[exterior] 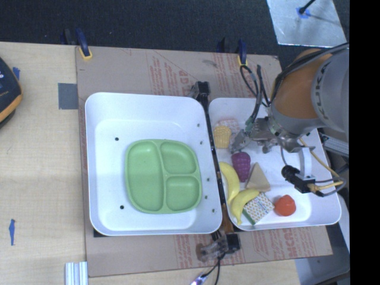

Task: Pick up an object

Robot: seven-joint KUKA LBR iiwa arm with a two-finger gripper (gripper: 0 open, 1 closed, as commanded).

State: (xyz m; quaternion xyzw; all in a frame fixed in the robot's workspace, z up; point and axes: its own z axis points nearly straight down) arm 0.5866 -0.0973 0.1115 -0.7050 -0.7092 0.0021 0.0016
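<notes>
Bananas (234, 192) near right bin's (329, 217) front edge. Reaching step: claw (246, 136) over purple grapes (241, 163), can't tell if apart. Next, go down, squeeze.

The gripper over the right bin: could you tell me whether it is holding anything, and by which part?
Nothing shows between the fingers of the gripper. It hangs above the purple grapes and beside the corn, and no object is lifted from the right bin.

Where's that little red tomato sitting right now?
The tomato lies in the right bin, near its front right corner, just right of the patterned packet.
</notes>
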